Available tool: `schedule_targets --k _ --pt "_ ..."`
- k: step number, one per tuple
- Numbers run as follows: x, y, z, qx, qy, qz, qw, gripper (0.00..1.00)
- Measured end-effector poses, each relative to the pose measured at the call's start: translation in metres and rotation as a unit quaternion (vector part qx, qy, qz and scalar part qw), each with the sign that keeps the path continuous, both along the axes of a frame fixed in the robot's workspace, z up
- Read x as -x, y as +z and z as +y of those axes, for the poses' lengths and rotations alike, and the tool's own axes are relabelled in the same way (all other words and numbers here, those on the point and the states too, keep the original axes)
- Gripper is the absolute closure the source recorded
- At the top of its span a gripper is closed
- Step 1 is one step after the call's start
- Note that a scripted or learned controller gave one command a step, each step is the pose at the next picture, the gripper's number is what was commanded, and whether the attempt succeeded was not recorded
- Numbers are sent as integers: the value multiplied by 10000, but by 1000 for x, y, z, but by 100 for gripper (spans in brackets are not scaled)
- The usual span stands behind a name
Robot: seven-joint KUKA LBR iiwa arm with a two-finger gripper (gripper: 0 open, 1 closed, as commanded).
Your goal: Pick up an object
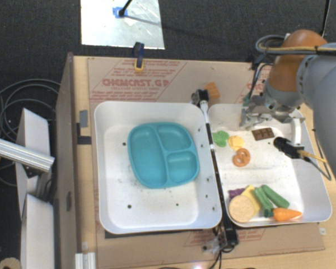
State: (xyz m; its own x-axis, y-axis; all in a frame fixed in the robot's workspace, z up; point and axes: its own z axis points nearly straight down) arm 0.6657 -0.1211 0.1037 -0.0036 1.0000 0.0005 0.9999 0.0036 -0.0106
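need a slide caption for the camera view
KUKA arm's gripper over the right bin of toy food, near a brown bar; blue tray in the left bin

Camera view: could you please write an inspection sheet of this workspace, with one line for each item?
Surface: brown printed board bearing the left bin and the right bin, side by side.
Job's things: in the right bin, a green piece, yellow piece, orange ring, brown block, purple piece, tan disc, green pods and carrot.
Clutter: teal divided plate lying in the left bin.
Grippers: the tool hangs over the back of the right bin, near the brown block.
Cables: black cables looped on the floor at the left.
Surroundings: dark carpet; a shiny sheet beyond the bench.
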Motion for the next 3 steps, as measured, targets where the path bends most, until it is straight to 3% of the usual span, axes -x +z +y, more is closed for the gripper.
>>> schedule_targets --k 1,2,3 --pt "-1 12 0 2 12 -20 10000 100" --pt "-1 11 0 3 13 -17 10000 0" --pt "-3 -20 -3 8 0 -64 10000 0"
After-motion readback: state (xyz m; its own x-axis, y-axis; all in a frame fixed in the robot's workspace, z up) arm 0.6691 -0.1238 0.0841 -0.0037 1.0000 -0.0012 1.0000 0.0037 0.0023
